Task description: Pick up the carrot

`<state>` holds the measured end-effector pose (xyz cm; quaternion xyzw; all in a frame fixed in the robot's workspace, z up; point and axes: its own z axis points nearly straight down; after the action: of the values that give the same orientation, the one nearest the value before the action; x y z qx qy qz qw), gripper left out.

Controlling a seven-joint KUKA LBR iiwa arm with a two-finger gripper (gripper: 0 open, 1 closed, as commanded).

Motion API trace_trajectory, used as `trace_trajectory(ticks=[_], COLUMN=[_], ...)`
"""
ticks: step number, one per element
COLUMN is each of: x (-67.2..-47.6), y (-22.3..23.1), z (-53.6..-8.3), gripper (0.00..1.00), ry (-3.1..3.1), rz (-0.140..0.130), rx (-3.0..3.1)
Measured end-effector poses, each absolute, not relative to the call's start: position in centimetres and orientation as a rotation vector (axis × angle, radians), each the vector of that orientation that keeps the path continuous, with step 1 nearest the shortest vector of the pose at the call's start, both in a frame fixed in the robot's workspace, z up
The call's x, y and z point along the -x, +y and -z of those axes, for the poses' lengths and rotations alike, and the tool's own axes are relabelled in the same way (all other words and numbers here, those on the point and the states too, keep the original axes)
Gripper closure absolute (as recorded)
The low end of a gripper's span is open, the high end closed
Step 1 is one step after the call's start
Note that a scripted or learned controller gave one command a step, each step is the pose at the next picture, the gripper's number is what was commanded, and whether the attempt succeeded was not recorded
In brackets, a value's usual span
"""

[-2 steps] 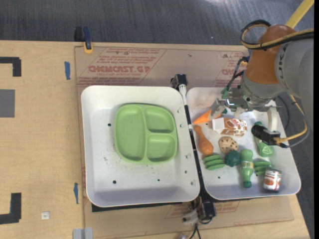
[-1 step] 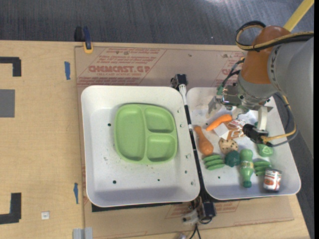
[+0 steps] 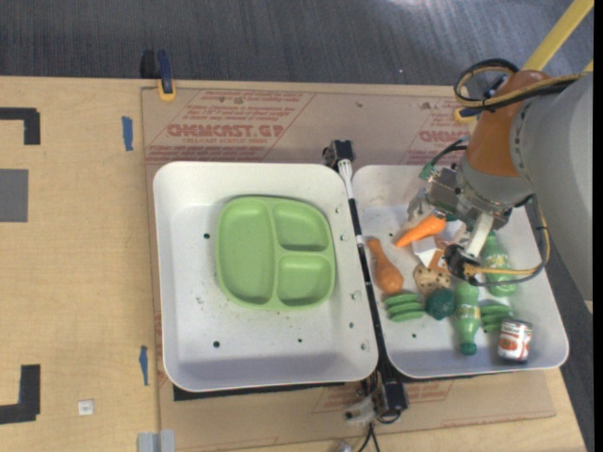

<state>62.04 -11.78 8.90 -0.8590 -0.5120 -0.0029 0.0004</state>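
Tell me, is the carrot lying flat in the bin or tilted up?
Tilted up. The carrot slants in the right bin, thick end raised at the gripper; whether it's gripped, cannot tell.

Camera spot: high up over the bench [image 3: 75,252].
Looks: down, at a slant.
Sees: both white bins [image 3: 179,281] side by side, whole.
Arm [image 3: 556,130]: comes in from the right.

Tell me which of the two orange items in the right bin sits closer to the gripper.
The carrot, bright orange and pointed, right beside the gripper. The duller, stubbier orange piece lies further away, near the divider between the bins.
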Motion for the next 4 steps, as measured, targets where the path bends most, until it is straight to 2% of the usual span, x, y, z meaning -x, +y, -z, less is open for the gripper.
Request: trace_trajectory(ticks=[1,2,3,4], x=[-58.0,-54.0,-54.2,-52.7], y=[-14.3,-13.3,-13.1,-7.2], z=[-8.9,-8.9,-10.1,-18.4], gripper=[0.0,0.0,1.0,1.0], ry=[-1.185,-1.123,-1.125,-0.722], rz=[0.014,0.017,0.025,-0.001], rx=[2.912,2.942,2.941,3.057])
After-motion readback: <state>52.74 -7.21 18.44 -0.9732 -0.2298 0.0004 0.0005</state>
